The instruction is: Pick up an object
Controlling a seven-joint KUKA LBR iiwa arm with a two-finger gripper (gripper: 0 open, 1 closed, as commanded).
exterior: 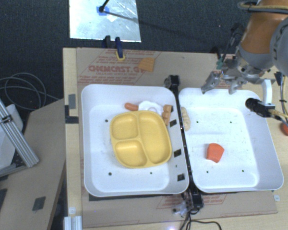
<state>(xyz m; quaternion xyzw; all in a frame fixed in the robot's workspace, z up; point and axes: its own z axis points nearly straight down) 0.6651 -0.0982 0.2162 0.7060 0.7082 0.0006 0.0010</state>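
The metal two-finger gripper (222, 83) is seen above the right white bin's (259, 174) far rim, jaws spread and empty. A small orange chunk (214, 152) lies on that bin's floor.

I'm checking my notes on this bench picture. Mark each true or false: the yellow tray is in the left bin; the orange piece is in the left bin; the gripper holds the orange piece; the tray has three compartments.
1. The yellow tray lies in the left bin: true.
2. The orange piece lies in the left bin: false, it lies in the right bin.
3. The gripper holds the orange piece: false, it is above the right bin's far edge, apart from the piece.
4. The tray has three compartments: true.
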